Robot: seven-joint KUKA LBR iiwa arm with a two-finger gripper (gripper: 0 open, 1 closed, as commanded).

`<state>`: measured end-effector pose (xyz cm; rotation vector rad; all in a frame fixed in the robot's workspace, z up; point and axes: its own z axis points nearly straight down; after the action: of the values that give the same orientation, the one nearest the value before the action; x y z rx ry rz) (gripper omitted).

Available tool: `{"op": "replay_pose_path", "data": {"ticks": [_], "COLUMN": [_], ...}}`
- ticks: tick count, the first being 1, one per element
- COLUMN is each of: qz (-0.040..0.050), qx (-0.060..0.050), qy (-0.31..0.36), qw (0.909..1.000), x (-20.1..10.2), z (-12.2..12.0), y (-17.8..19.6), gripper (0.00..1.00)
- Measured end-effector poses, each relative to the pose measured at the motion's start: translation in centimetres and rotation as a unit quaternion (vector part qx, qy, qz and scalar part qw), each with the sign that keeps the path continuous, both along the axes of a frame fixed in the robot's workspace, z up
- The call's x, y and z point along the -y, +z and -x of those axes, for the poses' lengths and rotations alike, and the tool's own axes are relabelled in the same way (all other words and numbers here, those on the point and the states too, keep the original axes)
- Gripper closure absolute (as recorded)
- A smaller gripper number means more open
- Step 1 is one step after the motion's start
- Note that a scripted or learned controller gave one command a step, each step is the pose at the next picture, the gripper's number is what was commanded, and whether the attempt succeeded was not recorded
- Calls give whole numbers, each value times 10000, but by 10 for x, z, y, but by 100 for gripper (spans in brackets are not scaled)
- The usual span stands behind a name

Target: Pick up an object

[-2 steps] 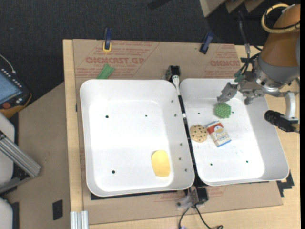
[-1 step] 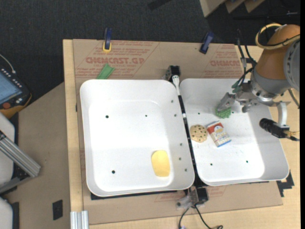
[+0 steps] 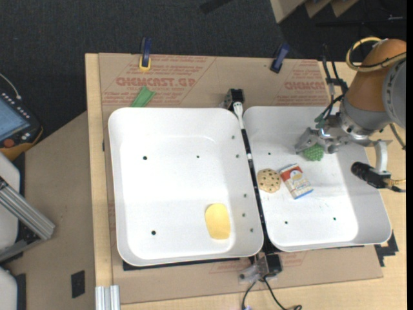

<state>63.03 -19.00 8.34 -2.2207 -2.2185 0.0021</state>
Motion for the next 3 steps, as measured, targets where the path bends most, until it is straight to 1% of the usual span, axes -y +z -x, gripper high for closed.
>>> {"op": "replay_pose_path", "data": {"ticks": [1, 2, 3], "qz": [7, -21, -13], "qx": [21, -32, 53], "qy": [3, 8, 53], "qw": [10000, 10000, 10000], "x": [0, -62, -155], "z": [-1, 87, 112], "y": [13, 4, 107], "gripper": [100, 100, 100]}}
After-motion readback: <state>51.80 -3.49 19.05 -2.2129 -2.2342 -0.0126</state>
